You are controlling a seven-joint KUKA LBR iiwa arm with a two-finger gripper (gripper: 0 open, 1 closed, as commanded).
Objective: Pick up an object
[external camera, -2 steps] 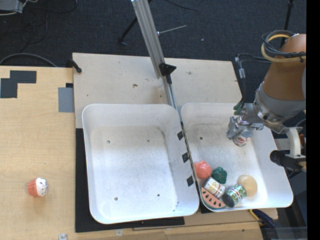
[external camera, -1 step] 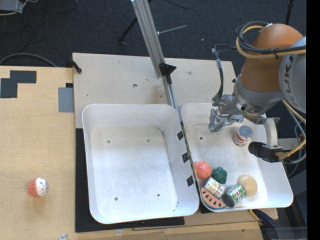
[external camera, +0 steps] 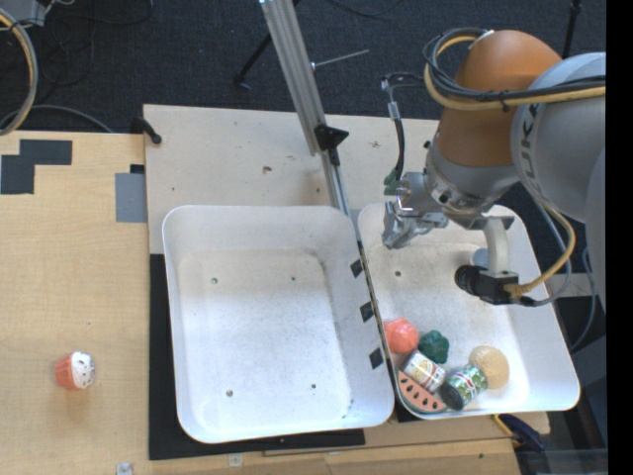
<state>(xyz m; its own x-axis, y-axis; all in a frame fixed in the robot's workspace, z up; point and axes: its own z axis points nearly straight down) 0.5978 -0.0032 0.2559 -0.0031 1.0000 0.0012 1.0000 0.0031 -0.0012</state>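
Note:
Several small objects lie bunched at the near end of the right bin (external camera: 534,389): an orange-red ball (external camera: 401,335), a dark green piece (external camera: 433,345), a tan round piece (external camera: 490,365), a small labelled jar (external camera: 424,371), a dark can (external camera: 463,386) and a watermelon slice (external camera: 418,393). My gripper (external camera: 399,228) hangs over the far left part of the right bin, well behind that pile. Nothing shows between its fingers. From this angle the gap between them is not readable.
The left bin (external camera: 257,315) sits beside the right one, split by a divider with black clips (external camera: 366,310). A slanted aluminium bar (external camera: 302,77) rises behind the bins. A small red-and-white toy (external camera: 75,370) lies on the wooden bench at the left.

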